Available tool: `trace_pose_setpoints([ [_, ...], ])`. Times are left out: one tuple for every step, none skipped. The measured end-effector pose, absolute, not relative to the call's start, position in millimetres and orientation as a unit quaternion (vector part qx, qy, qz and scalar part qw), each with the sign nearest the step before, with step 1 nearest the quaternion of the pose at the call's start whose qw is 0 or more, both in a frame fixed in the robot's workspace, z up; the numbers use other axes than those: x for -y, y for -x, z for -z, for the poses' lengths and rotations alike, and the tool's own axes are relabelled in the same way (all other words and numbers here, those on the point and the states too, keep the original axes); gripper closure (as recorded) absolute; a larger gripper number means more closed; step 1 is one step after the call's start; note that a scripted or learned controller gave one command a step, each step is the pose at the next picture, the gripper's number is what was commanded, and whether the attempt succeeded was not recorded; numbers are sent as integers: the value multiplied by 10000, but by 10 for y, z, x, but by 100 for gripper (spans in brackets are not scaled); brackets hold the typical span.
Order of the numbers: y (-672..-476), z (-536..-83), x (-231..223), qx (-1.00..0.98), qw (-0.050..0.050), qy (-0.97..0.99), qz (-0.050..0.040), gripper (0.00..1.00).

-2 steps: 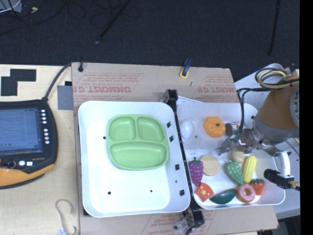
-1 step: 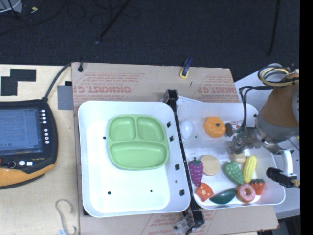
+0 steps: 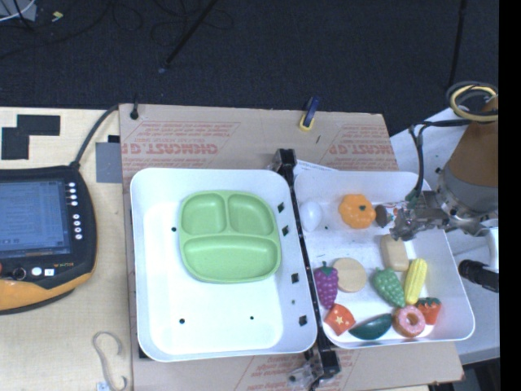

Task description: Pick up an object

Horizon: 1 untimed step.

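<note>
The right bin (image 3: 456,259) holds several toy foods. Among them are an orange fruit (image 3: 356,211), a beige block (image 3: 396,255), a yellow corn cob (image 3: 416,279), a green vegetable (image 3: 388,286), a tan round biscuit (image 3: 351,274) and purple grapes (image 3: 326,284). My gripper (image 3: 402,223) hangs low over the upper right part of this bin. It is just right of the orange fruit and just above the beige block. I see nothing held in it.
A green divided plate (image 3: 229,237) lies in the left bin (image 3: 155,300). Along the right bin's front lie a red piece (image 3: 339,319), a dark green piece (image 3: 370,327), a pink doughnut (image 3: 409,322) and a tomato (image 3: 429,308). A white egg (image 3: 311,215) sits by the divider. A tablet controller (image 3: 41,226) rests at far left.
</note>
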<state>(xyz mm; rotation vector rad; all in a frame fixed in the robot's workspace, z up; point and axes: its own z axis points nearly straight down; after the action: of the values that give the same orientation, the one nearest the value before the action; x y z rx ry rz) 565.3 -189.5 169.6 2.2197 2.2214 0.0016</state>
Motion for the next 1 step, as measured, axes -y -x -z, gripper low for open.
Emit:
trace_pose_setpoints([
  [-5661,-2225,1906,-7075,10,-7067,-6,100],
])
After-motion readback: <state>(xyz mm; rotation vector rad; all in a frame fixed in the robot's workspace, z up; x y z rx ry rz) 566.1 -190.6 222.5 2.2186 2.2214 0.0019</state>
